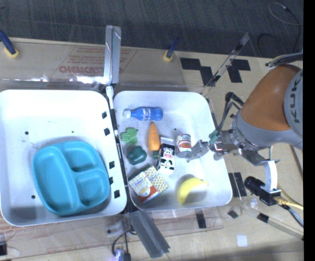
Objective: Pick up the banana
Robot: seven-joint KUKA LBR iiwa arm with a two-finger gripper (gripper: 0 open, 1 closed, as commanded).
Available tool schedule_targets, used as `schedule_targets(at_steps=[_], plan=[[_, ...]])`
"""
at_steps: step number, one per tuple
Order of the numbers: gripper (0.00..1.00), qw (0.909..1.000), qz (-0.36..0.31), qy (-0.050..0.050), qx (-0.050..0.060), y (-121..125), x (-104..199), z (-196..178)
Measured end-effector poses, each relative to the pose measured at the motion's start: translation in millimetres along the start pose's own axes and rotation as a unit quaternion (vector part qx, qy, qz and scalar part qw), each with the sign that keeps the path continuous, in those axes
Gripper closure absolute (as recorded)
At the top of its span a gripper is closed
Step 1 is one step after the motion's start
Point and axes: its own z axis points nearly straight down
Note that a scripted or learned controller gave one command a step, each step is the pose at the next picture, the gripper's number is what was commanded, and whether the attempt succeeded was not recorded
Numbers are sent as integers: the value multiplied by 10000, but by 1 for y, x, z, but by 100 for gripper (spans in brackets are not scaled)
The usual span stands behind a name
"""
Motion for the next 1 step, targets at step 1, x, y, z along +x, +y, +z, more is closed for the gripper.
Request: schedule_targets(at_steps=[1], plan=[[0, 9920, -1259, -2, -10, -6, -18, 119]])
